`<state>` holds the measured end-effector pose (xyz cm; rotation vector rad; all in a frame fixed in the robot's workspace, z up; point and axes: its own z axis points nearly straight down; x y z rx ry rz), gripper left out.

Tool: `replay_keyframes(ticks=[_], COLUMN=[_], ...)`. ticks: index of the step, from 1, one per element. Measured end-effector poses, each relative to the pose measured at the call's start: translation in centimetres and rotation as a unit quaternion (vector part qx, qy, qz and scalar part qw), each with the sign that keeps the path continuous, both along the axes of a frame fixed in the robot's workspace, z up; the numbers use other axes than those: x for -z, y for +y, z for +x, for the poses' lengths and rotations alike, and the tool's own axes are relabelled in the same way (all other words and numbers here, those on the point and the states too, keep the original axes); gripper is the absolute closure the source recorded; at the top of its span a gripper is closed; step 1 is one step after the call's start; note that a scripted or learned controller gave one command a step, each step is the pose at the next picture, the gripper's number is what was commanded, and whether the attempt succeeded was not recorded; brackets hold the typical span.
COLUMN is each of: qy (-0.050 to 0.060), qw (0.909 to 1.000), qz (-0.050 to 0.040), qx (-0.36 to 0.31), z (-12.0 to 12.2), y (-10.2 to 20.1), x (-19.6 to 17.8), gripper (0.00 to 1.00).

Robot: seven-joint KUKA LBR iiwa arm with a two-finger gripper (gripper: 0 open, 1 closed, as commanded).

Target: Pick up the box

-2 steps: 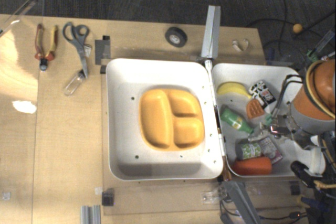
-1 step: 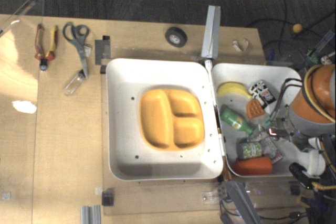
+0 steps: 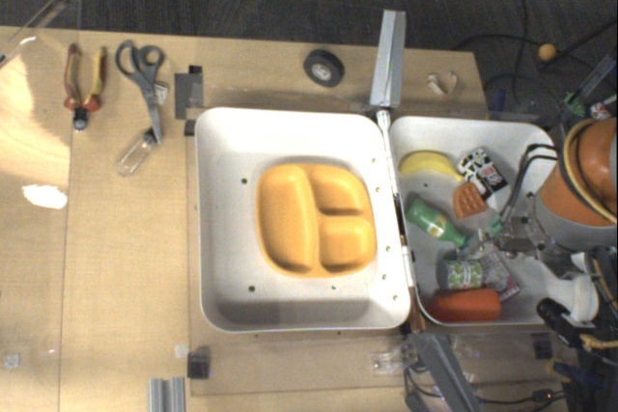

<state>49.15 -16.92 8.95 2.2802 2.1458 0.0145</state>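
Box [image 3: 480,167]: small, light, stiff carton, black-and-white, tilted in right bin [image 3: 521,125]; grip across its narrow sides.
Gripper [image 3: 502,241]: opening cannot be told.

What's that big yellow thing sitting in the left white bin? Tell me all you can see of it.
The yellow tray looks like smooth moulded plastic with rounded corners. It has three hollows: one long one down its left side and two smaller ones stacked on its right. It lies flat and face up in the middle of the left bin, resting on the bin's floor, apart from all four walls. Nothing lies in it or touches it otherwise.
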Motion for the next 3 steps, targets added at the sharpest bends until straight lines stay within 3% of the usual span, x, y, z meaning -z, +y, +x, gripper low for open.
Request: replay_keyframes(ticks=[1,2,3], qy=[-0.001,-0.004,0.004], qw=[0.9999,0.9999,0.9998], qz=[-0.0008,-0.0036,0.0004], qx=[-0.011,-0.011,0.020], z=[0.1,0.3,-0.1], y=[-1.4,-1.6,3.9], x=[0.0,-1.1,-9.8], gripper=[0.00,1.00,1.00])
